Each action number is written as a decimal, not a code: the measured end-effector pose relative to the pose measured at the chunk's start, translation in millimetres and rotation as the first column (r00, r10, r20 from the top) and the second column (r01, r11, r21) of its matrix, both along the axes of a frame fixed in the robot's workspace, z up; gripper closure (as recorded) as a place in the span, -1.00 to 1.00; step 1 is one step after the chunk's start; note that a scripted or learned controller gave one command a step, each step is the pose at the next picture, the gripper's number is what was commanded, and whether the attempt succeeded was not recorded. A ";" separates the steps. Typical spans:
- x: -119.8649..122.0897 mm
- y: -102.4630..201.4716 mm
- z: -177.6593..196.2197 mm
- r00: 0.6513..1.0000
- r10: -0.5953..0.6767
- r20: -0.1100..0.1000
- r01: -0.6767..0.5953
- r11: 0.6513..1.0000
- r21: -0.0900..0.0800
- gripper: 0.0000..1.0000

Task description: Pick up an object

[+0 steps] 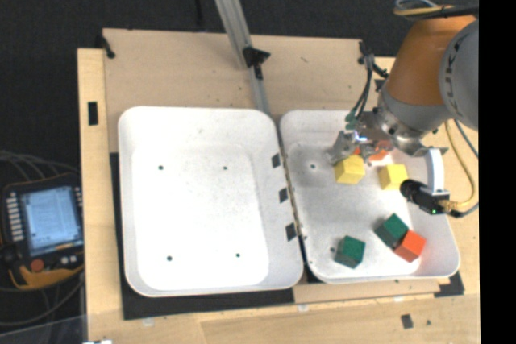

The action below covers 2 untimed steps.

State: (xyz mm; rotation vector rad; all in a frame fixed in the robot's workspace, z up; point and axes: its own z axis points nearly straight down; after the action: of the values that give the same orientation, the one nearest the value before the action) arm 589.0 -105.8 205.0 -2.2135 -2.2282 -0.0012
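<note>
Claw of the grey KUKA arm is pictured low over the upper part of the right-hand white bin, reached in from the right with the orange band above the wrist in plain sight. How far the claw is parted cannot be told from this slanted overhead view, and nothing can be confirmed as gripped by it. A yellow block is seen directly beneath and just in front of the claw, at or very near its tip; whether contact is made cannot be told. A second yellow block is shown just to the right of the first, apart from it, beside a black fitting on the arm's cabling. Lower in the same bin, a green block is placed near the front wall, while another green block is set against an orange block towards the bin's right corner. The left-hand white bin is positioned alongside, the two bins being carried side by side on the pale wooden counter. A metal rail is seen slanting down from the top of the frame to the gap between the bins. A handheld control pendant with a lit screen is visible off the counter at the left
</note>
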 end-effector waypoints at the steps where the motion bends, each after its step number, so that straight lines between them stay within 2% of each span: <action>1: -5.7 53.8 16.1 1.000 0.001 0.001 -0.001 1.000 0.002 1.00; 2: -12.7 103.6 29.7 1.000 0.002 0.003 -0.002 1.000 0.001 1.00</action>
State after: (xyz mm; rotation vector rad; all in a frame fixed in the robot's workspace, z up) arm 576.3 -2.2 234.7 -2.2130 -2.2312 -0.0055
